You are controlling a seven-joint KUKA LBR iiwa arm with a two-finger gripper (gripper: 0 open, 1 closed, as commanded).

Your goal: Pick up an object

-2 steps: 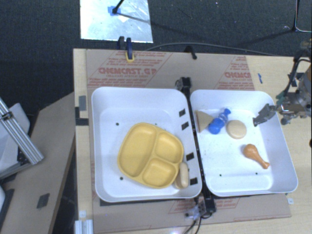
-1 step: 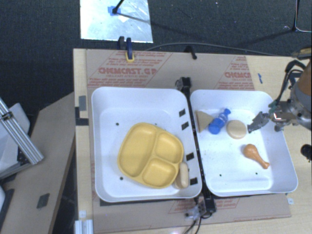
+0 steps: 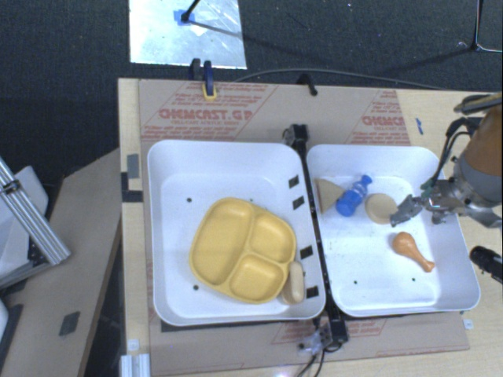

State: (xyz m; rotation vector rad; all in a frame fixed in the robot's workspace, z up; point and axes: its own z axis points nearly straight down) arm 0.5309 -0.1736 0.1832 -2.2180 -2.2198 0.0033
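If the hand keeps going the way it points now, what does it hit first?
Probably the tan disc: the hand points left toward it in the right bin. The blue bottle lies beyond. Height above the disc is unclear.

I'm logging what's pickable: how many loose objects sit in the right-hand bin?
4: a tan wedge-shaped piece at the upper left, a blue plastic bottle beside it, a beige round disc next along, and an orange toy drumstick below. The end effector may hide more.
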